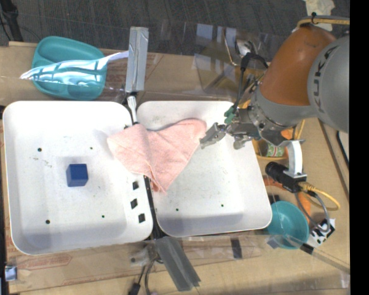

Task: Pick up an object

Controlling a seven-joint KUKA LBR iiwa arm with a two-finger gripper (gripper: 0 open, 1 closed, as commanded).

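A pink cloth (162,149) lies crumpled over the divide between the two white bins, mostly in the right bin (234,214), with one corner over the left bin's edge. A small blue cube (77,174) sits in the left bin (24,134), left of centre. My gripper (226,137) hangs over the right bin just right of the cloth's upper right corner. Its fingers are spread apart and nothing is between them.
A teal scoop-shaped object (67,66) with clear plastic sits behind the left bin. A teal bowl (287,223), cables and small tools lie on the bench right of the right bin. The arm's orange band (295,60) looms over the right bin's far right corner.
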